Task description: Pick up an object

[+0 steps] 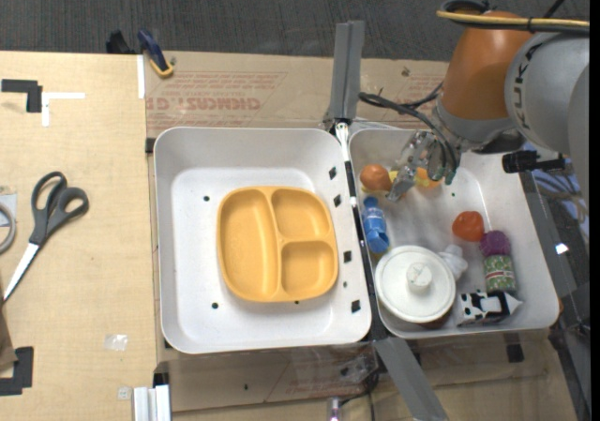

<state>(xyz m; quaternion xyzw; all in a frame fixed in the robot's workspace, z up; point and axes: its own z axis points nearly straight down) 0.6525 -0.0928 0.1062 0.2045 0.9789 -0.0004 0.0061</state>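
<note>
gripper [424, 169] hovers low in the right bin [534, 316] – jaw state unclear – better centred over the orange ball [374, 176] before closing.

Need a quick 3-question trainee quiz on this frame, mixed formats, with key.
1. True or false: the yellow plastic divided plate lies in the right white bin.
2. Which thing lies on the bench left of both bins? A) black-handled scissors B) hammer C) mug
3. Fill in: the claw hovers over the ___ bin, near a small orange ball.

Key: 1 false, it lies in the left white bin; 2 A; 3 right.
</note>
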